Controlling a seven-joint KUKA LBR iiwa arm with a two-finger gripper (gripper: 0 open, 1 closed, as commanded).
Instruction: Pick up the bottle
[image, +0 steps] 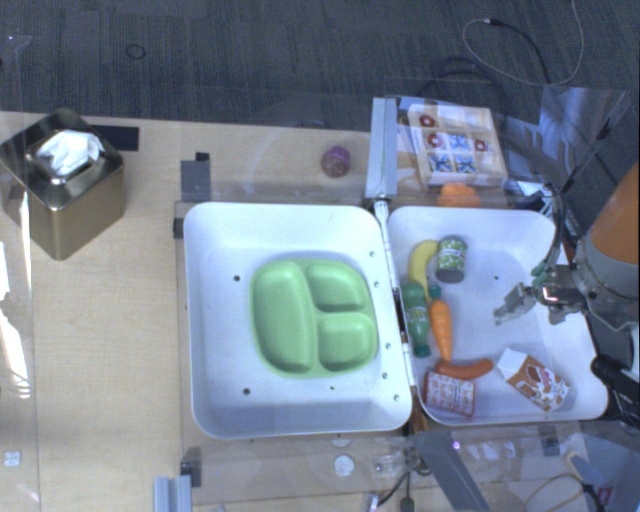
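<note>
The green bottle (417, 322) lay flat in the right bin (500, 232), pressed close against that bin's left wall, about halfway between the bin's far edge and its near edge. Its long side ran from far to near, in line with the wall. An orange carrot (441, 329) lay just beside it on its right, touching or almost touching. A yellow banana (422, 264) sat just past its far end, with a small can (451, 259) next to the banana. A sausage (462, 369) and a flat red packet (451, 393) lay near its near end. The gripper (524, 299) hung over the right half of the same bin, close to the bin's right edge, and its jaws stood apart with nothing between them. So the bottle lay toward the left from the jaws, across a bare patch of white floor, and a little nearer the near edge. I think the arm would have to slide left until it was right over the bottle. The jaws would likely have to close across the thin side, one by the wall and one by the carrot. That looked like a tight fit, since there was very little room on either side. The left bin (210, 330) held a green tray (313, 316) and had no part in this job.
</note>
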